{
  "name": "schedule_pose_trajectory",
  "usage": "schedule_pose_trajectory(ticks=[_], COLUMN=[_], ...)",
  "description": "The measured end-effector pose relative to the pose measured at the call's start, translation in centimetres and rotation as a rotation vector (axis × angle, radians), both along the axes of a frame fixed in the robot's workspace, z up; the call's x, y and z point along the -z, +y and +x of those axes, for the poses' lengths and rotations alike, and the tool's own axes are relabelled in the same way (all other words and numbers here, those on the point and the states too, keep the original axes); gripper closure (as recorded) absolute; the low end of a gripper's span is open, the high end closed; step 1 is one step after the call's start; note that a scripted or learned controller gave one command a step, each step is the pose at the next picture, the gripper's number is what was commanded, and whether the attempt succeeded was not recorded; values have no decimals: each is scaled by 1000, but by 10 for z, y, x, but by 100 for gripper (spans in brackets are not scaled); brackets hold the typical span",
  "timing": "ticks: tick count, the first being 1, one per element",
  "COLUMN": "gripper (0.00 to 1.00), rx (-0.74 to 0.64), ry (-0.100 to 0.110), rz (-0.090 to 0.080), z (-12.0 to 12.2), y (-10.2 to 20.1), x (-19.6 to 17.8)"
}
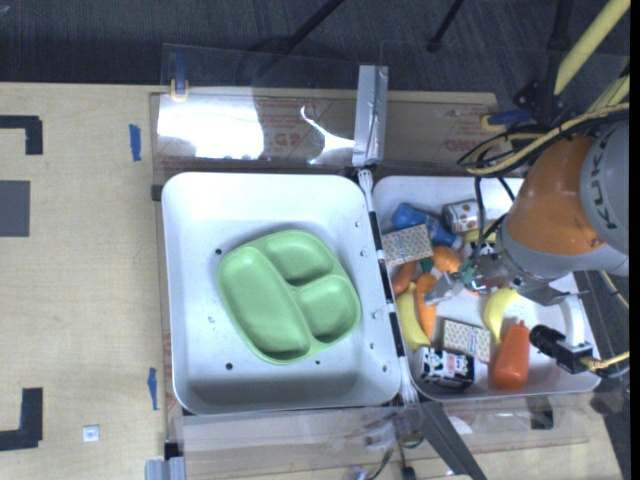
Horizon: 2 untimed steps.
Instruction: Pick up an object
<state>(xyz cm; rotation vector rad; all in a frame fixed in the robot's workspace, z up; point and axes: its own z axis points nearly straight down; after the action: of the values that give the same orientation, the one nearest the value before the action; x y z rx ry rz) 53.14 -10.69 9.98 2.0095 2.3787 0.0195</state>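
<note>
Arm (560,208) reaching down into right bin (575,388), fingers (470,273) buried in toy-food clutter near carrot (428,313) and banana (497,308). Can't tell if open or closed, or holding anything. Left bin (190,208) has green divided tray (288,293). Looks like grasp stage; next move calls for clean close, then straight lift.

Toys crowd the right bin (570,383), while open floor rings the green tray (288,293) in the left bin (200,218).

Wooden bench (70,298) (dark carpet (200,8) beyond).
</note>
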Motion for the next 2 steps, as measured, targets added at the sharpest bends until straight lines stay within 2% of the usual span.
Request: schedule_pose_trajectory(ticks=[1, 2], gripper=[0, 0], rx=[-126, -323], ry=[3, 25], rz=[-4, 0], z=[20, 44], y=[1, -25], x=[0, 13])
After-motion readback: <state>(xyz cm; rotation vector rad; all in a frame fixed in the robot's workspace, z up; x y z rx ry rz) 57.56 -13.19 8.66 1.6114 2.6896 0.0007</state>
